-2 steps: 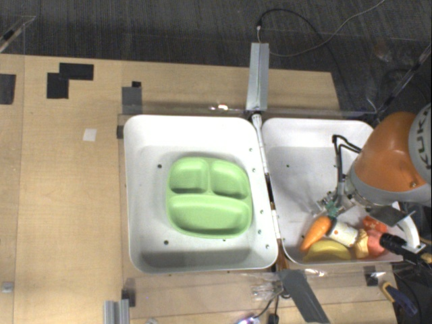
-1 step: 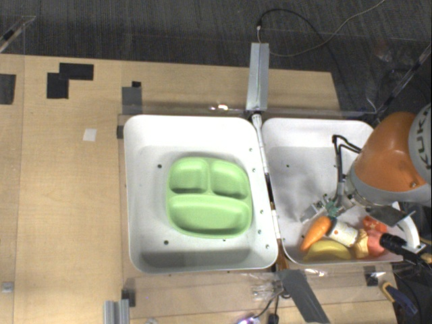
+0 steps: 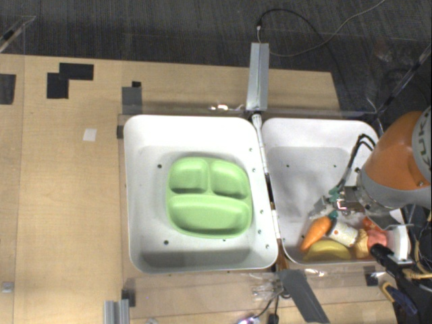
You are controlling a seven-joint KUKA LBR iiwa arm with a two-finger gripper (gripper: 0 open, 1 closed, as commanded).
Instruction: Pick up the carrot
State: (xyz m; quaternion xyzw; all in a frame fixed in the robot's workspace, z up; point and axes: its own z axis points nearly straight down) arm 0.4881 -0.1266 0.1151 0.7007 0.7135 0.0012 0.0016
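A grey KUKA arm (image 3: 398, 164) with an orange band is reaching in from the right over the right-hand white bin (image 3: 304, 154), its claw (image 3: 335, 204) hanging low at the near end of that bin, just above a small heap of toy food. The carrot (image 3: 314, 232) is lying at the front of the right bin, orange and tapered, slanting from the claw down toward the bin's near left corner, with a yellow banana-like piece (image 3: 329, 250) touching it on the near side and a white item (image 3: 343, 233) just beside it.

By the look of things, the approach is under way and the grasp itself is not yet made: the claw is sitting at the carrot's upper end, but nothing is visibly lifted. Whether the claw is spread or closed cannot be told from this angle, since the wrist is covering it. The next move is calling for a clean closing on the carrot alone, without catching the banana or the white piece crowding it.

The left bin (image 3: 142, 181) is holding a green divided plate (image 3: 208, 196), well apart from the action. The pile's right side, with a reddish piece (image 3: 375, 235), is partly hidden by the arm's bulk and dark cabling.
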